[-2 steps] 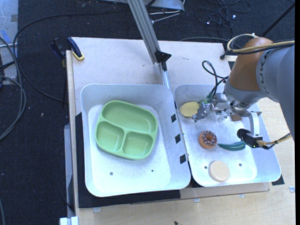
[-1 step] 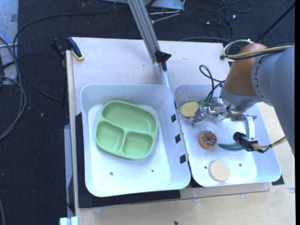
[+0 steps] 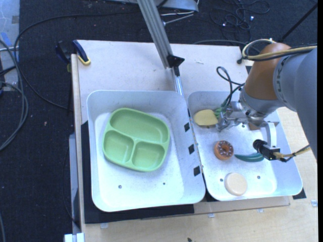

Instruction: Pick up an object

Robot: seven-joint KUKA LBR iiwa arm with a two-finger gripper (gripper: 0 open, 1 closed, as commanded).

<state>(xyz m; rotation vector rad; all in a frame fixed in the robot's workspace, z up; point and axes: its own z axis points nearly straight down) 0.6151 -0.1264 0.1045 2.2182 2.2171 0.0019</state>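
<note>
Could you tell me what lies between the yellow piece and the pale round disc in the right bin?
The camera view shows the brown donut between the yellow piece and the pale disc.

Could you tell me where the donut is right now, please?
The donut lies in the right bin, near its middle, below the yellow piece and left of the green pepper.

Two shallow white bins sit side by side on the bench. The left bin [image 3: 101, 185] holds a green three-compartment plastic tray [image 3: 136, 139]. In the right bin [image 3: 282, 185], a yellow oval piece [image 3: 204, 117] lies at the back left, touching the gripper [image 3: 222, 121]; a brown doughnut [image 3: 223, 149] lies nearer, a teal curved piece [image 3: 247, 158] just right of it, and a cream round disc [image 3: 235, 183] nearest the front edge
</note>
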